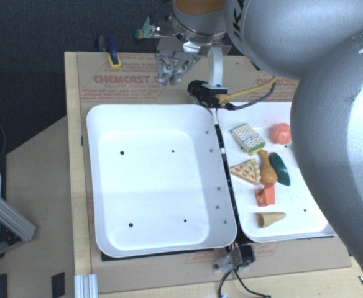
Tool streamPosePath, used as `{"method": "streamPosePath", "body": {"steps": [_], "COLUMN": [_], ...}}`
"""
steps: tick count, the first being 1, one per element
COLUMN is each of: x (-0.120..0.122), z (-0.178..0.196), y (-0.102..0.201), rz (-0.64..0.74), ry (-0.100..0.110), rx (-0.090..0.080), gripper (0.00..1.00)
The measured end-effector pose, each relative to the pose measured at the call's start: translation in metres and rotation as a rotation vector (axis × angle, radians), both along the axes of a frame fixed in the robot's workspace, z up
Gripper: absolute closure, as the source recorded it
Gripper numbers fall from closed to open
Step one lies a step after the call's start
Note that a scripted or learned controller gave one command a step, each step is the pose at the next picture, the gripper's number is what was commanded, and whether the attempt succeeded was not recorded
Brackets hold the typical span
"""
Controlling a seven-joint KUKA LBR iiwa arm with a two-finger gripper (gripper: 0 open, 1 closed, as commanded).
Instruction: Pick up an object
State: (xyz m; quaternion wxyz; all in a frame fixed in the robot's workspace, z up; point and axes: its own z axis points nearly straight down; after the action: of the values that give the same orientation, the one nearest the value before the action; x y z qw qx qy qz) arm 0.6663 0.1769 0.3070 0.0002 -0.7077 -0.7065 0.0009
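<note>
My gripper [173, 73] hangs high over the bench's back strip, just behind the far rim of the left bin [101, 166]. Its fingers stand slightly open with nothing between them. All the objects lie in the right bin [306, 225], well to the gripper's right and nearer the camera. They are a green-and-white box [248, 137], a red-orange ball [281, 133], a tan wedge [247, 171], a long orange-brown piece [266, 168], a dark green piece [280, 168], a red block [266, 195] and a tan cone [271, 218].
The grey arm [318, 73] covers the upper right and the right bin's far side. A black fitting with a yellow cable [206, 93] sits at the bins' back junction. A blue-and-yellow clamp [112, 50] grips the board's back edge.
</note>
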Motion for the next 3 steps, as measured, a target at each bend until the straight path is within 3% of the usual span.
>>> {"method": "streamPosePath", "body": {"steps": [1, 2, 3], "x": [-0.037, 0.002, 0.000], "z": [-0.035, -0.008, 0.000], "y": [0.050, 0.048, 0.032], "rz": [0.005, 0.003, 0.000], "ry": [0.005, -0.007, -0.004], "rx": [0.000, 0.003, 0.002], "gripper": [1.00, 1.00, 1.00]}}
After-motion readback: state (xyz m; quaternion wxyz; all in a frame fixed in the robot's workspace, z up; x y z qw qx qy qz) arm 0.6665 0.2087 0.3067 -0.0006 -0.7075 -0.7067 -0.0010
